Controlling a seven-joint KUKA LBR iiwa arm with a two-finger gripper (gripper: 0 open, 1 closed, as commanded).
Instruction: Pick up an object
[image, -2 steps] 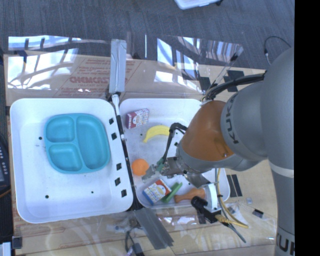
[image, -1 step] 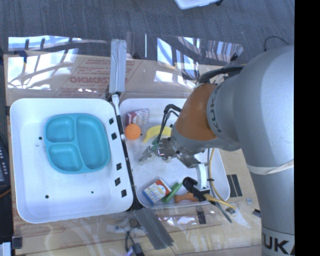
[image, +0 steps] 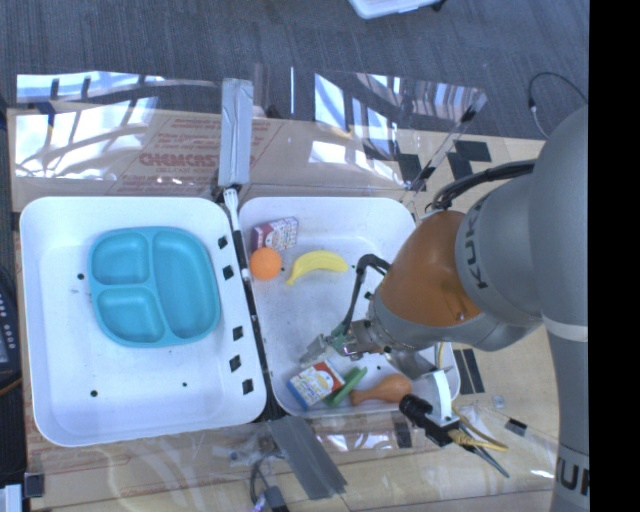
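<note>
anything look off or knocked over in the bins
Nothing stands out. The blue divided plate lies flat in the left bin. In the right bin, the banana, orange and small cartons lie loose, unspilled.

We read "CHEMCAS" — perhaps cut short — in red on the cardboard sheet (image: 175, 150), and "KU" on the arm (image: 478, 262).

Left bin (image: 60, 400): blue divided tray (image: 155, 284). Right bin (image: 330, 215): banana (image: 318, 266), orange ball (image: 265, 263), small cartons. Gripper (image: 325, 349) low above juice box (image: 316, 384).
</note>
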